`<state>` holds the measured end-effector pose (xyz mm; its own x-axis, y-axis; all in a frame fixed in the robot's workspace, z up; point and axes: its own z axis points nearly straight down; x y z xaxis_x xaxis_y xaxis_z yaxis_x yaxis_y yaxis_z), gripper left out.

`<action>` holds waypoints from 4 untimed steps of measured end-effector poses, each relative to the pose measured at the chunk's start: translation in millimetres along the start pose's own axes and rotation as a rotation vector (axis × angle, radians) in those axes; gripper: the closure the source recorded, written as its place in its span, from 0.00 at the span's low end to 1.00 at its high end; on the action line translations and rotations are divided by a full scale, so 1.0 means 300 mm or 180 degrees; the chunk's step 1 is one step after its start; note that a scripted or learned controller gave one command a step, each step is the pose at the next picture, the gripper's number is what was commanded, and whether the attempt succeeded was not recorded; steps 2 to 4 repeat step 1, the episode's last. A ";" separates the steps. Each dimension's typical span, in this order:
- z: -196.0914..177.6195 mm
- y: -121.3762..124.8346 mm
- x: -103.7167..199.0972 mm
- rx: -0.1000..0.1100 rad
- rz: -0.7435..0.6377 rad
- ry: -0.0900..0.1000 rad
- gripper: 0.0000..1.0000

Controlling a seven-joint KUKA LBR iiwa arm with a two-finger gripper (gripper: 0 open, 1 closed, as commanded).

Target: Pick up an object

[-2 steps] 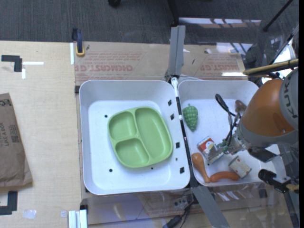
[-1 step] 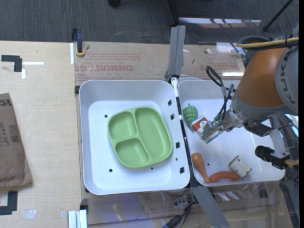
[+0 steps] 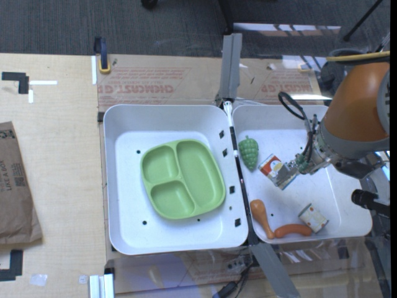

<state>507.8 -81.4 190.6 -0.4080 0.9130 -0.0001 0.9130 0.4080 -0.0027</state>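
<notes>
Jaws state unclear, gripper (image 3: 286, 177) low in right bin (image 3: 347, 191) beside small red-and-white packet (image 3: 270, 166); green divided plate (image 3: 183, 179) in left bin (image 3: 121, 166)

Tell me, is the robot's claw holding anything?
Cannot tell. The gripper hangs right beside the small red-and-white packet in the right white bin, but no grasp is visible.

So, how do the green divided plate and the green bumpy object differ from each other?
The divided plate lies in the left bin; the bumpy object lies in the right bin, close to the wall between the bins. The divided plate is far larger than the bumpy object. The plate is pale green, smooth and flat with three compartments; the bumpy object is darker green, rounded and knobbly. Both are green.
</notes>
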 end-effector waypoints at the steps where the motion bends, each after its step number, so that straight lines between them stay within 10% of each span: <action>1: 0.000 0.177 0.051 0.0001 0.0934 -0.0004 1.00; 4: 0.000 0.177 0.051 0.0001 0.0934 -0.0004 1.00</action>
